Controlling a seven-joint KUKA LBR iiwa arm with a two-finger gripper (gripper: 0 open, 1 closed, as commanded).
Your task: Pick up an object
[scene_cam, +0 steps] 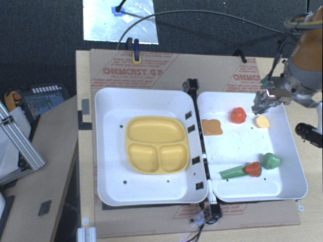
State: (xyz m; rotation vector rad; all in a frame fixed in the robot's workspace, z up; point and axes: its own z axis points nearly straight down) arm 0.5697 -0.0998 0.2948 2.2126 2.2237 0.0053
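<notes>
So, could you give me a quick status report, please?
Claw low over right bin's far edge. Small pale yellow piece just beside it, not held. Round red piece close by.

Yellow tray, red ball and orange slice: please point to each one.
Yellow tray (156, 144): camera view, on the ridge between its compartments.
Red ball (238, 116): camera view, on its middle.
Orange slice (212, 127): camera view, on its flat top.

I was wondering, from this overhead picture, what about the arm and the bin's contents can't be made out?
- gripper: dark and blurred against the right bin's far rim; finger opening unreadable.
- arm: cut off by the camera view's right edge.
- yellow piece: too small to identify; contact with the gripper unclear.
- green and red items: lie against each other, shapes unclear.
</notes>
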